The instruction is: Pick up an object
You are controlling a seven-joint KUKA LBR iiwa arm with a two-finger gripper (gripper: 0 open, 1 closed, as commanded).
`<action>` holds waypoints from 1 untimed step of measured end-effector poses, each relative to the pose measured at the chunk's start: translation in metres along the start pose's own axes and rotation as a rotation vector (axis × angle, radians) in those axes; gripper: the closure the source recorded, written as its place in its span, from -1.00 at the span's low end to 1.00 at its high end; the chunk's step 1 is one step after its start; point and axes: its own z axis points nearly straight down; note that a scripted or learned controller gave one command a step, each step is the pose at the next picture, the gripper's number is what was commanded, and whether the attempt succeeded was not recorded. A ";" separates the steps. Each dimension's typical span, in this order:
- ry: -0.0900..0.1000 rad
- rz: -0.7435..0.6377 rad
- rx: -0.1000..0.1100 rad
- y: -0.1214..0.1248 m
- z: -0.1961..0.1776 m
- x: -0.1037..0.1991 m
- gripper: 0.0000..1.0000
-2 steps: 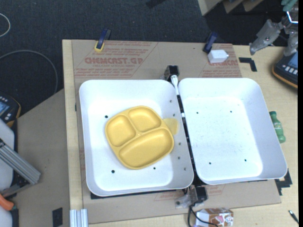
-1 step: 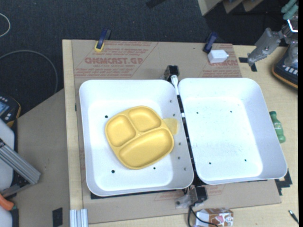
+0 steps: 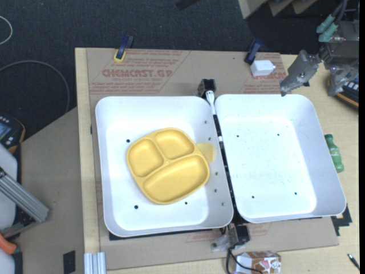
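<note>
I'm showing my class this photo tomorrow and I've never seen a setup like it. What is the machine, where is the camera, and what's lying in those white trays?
The picture comes from one camera fixed above a workbench, looking down at a slant. On the bench sit two shallow white bins side by side. The left bin holds a yellow plate divided into three compartments, lying flat, with a small yellowish piece peeking out at its right edge. The right bin shows only a few dark specks. The machine is a robot arm reaching in from the upper right; its gripper, the two-finger "hand", hangs just beyond the right bin's far corner. Nothing is visible between its fingers, so the plate has not been picked up yet.
</note>
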 end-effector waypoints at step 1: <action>-0.002 0.003 -0.004 0.002 -0.010 -0.002 1.00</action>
